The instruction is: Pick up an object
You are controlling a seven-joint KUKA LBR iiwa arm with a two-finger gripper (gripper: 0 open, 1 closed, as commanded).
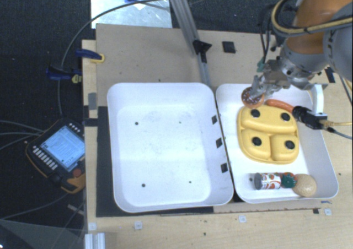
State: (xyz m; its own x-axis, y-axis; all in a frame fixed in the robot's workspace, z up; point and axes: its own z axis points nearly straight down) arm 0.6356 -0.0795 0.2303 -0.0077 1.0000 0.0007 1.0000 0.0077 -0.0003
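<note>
Biggest thing first: two white bins are set side by side on the bench. The left bin (pixel 160 143) has bare floor showing, and the right bin (pixel 325 173) has all the clutter. The arm (pixel 320 16) is reached in from the right and bent down over the right bin's far end.

Most of that bin is taken up by a yellow tray (pixel 268 134) with four dark spots on it (some kind of moulded holder, hard to say more). Near the front wall a small can (pixel 269 181) lies on its side, long axis roughly left to right, and a tan ball (pixel 305 185) is touching its right end. Just past the yellow tray's far edge a thin orange piece (pixel 280 104) is seen, long axis running left to right with a slight slant.

The gripper (pixel 258 95) is parked low at the bin's far-left corner, right over a small brownish round thing (pixel 250 98). That looks like the target, so the step in hand is judged to be the descent or the close. Whether the claw is wide, narrow or holding anything cannot be told from this angle.

Next, a clean close and a straight lift would be needed, with the bin wall and the tray edge both close by.
</note>
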